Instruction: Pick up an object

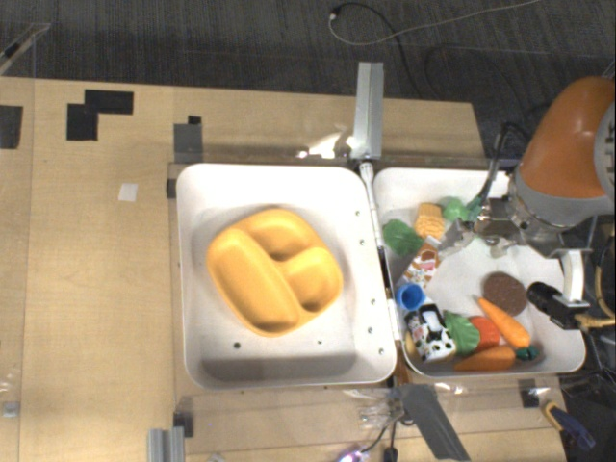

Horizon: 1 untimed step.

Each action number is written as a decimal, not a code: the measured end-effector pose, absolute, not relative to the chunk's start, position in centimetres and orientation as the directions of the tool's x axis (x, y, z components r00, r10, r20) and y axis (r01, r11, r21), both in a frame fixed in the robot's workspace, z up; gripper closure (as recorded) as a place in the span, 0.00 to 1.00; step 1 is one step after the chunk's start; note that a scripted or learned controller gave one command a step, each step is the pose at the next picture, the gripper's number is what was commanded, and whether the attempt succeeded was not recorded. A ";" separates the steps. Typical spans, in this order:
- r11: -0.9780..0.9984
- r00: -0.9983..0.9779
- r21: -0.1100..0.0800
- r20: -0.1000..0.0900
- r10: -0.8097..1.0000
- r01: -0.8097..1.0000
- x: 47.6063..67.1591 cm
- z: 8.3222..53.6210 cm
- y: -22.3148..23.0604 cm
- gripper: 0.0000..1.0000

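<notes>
We take this for a robotics lab: a plywood bench with black tape marks, two white bins held by metal brackets, loose cable trailing over grey carpet, and toy food as test objects.

One fixed camera, mounted above the surface, looks down at a slant. Both white bins sit in the middle of the frame: left bin, right bin. Dark floor runs along the top edge, so the view faces toward the far side. The arm enters from the right edge. Range is moderate; both bins fit whole.
</notes>
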State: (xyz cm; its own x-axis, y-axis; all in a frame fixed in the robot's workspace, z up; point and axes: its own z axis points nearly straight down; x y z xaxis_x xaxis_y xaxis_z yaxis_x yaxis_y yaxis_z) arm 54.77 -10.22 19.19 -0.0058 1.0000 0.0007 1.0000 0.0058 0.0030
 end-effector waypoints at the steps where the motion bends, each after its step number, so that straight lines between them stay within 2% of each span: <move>1: -0.005 0.004 0.022 0.001 1.000 1.000 57.1 12.8 -8.2 0.00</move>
State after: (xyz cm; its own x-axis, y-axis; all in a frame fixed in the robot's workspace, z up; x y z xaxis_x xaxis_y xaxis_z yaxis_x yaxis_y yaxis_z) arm 57.10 -8.16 12.81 0.0045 1.0000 0.0012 0.9997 -0.0045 0.0223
